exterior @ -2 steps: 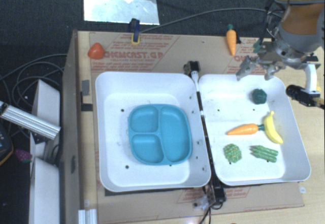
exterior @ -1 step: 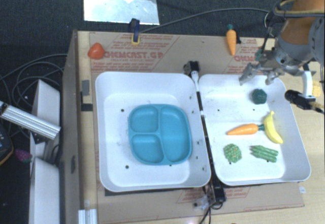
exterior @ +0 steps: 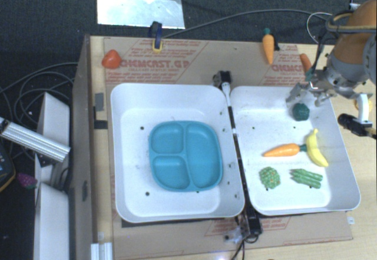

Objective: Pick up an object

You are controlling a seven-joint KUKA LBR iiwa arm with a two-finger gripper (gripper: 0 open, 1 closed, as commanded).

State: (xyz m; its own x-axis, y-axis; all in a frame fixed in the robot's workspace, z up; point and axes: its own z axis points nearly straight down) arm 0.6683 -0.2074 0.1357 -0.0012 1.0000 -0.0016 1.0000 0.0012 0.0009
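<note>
Teal ball (exterior: pixel 301 112) in right bin (exterior: pixel 341 194) | just below gripper (exterior: pixel 309 92), apart | fingers spread, holding nothing

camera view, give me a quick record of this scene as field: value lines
left bin: holds a blue divided plate
right bin: carrot, banana, green broccoli-like piece, green bean bundle, dark teal round object
claw: above the right bin's far right part, just over the teal object
claw grip: cannot tell
bench outside bins: second carrot and a red-orange item on the cardboard
</note>
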